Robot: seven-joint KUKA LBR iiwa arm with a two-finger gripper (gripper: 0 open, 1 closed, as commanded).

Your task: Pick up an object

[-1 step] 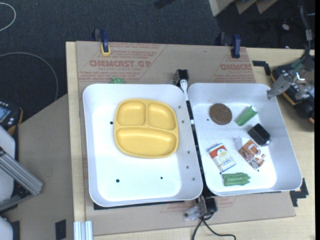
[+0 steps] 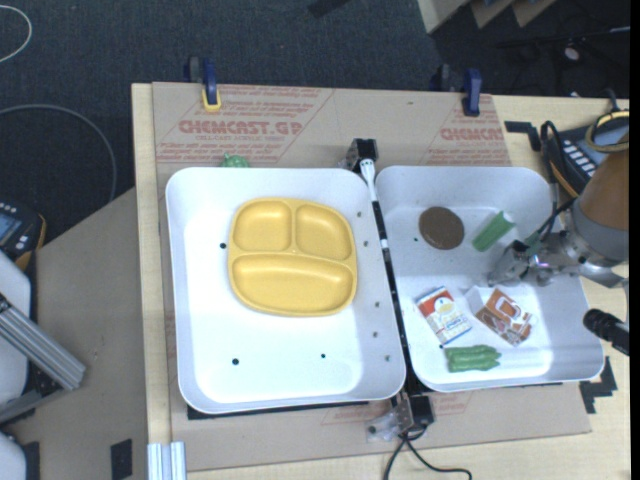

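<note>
In the right bin [image 2: 400, 298] lie a brown round disc [image 2: 441, 227], a light green block [image 2: 493, 231], a red and white carton [image 2: 443, 314], a brown and white packet [image 2: 504, 315] and a dark green pod-shaped piece [image 2: 471, 359]. My gripper [image 2: 512, 264] reaches in from the right and hangs low over the bin's middle, just below the green block and just above the brown and white packet. I see nothing held in it.
The left bin [image 2: 200, 348] holds a yellow divided plate [image 2: 293, 256]. A black clamp [image 2: 363, 154] sits at the back between the bins. Cables and black parts [image 2: 566, 149] lie at the bench's right. Blue clamps [image 2: 209, 79] pin the back edge.
</note>
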